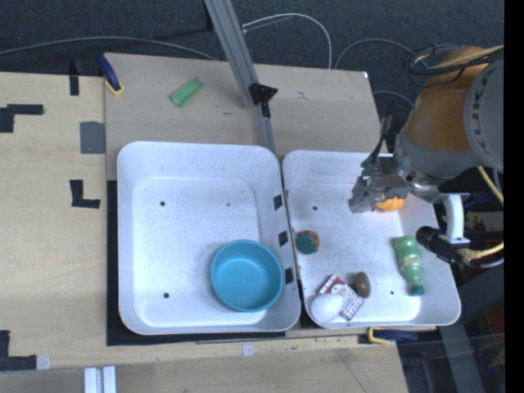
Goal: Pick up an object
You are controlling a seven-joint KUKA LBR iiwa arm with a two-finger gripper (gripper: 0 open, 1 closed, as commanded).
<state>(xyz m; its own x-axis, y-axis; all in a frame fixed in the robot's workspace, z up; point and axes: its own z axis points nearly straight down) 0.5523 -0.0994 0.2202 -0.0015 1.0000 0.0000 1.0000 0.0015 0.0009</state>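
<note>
Gripper (370, 196) hangs low over the upper part of the right bin (327, 170), right beside an orange object (391, 205) that peeks out from under its right edge; whether its jaws are spread or closed, and whether anything sits between them, I cannot tell from this slanted top view. Other candidates lie in the same bin: a green bottle (408, 263) on its side near the right wall, a small teal-and-orange ball (307, 241) near the divider, a brown oval piece (361, 284), and a white rounded object (326, 307) touching a red-and-white packet (347, 299) at the bottom edge. The left bin (164, 170) carries a blue bowl (246, 274) in its lower right corner. The step in hand looks like a descent onto the orange object, so doing it well probably means centring the gripper over that piece rather than beside it, since it now sits slightly off to one side. Coming straight down and closing only once the object is between the jaws should avoid nudging it toward the bin wall. A slow vertical lift afterwards would show whether the grasp is sound.
</note>
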